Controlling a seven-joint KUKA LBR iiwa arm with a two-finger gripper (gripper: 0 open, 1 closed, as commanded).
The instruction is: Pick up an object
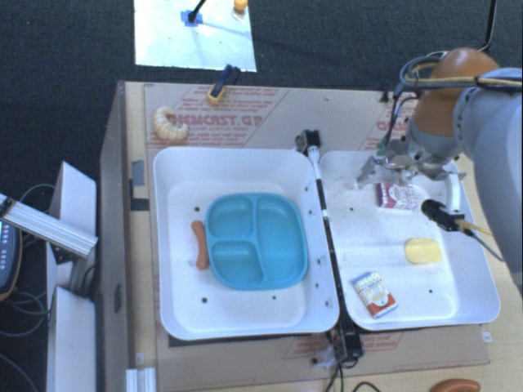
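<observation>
Progress: nothing lifted yet, all of the pick is left. My gripper point(399, 170) sits at 12 o'clock in the right bin point(482, 300), just above the red packet point(398, 195); can't tell how wide my jaws stand or if they hold anything. Packet lies flat, long axis roughly 3-to-9. Yellow block point(422, 251) at centre, small box point(375, 293) at 7, tilted 11-to-5.

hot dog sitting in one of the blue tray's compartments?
No, the hot dog lies on the left bin's floor, beside the blue tray's left edge.
</observation>
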